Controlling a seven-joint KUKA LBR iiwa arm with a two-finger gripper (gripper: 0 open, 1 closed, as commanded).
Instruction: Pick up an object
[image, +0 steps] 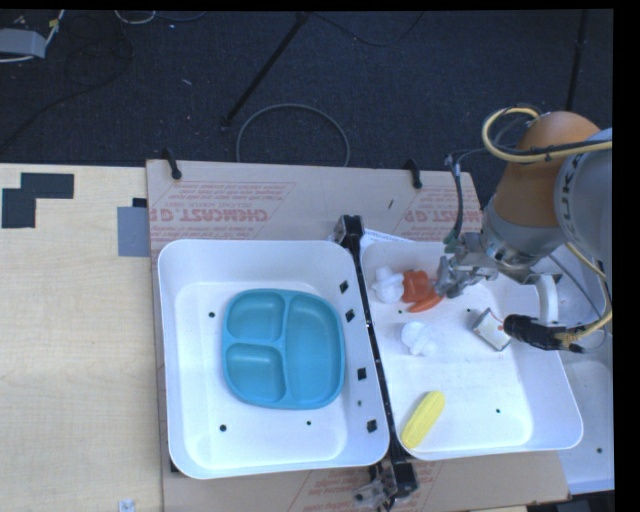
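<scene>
The pale wooden surface (70, 340) fills the left of the frame, bare but for dark patches near its upper left. Above it, across the top of the frame, runs dark carpeted floor (150, 90) with a looped cable (292, 135) and a thin stand leg. A cardboard sheet (260, 205) with red print lies under both bins.

The left bin (190, 440) sits at centre-left and carries a blue divided plate (282, 348) in its middle, with open white floor all round the plate. A black clamp strip (365, 350) runs down between the two bins.

The right bin (520, 420) holds a white piece (387, 285) at its upper left, touching an orange object (418, 290) just beside it. Another white piece (418, 338) lies near the middle, a yellow corn cob (423, 418) rests at the lower left rim, and a small grey block (489, 329) lies to the right. The bin's lower right floor is open.

The tool (452, 278) hangs at the orange object's right edge; whether it is spread or pinching cannot be told. The grey arm (545, 200) enters from the upper right.
</scene>
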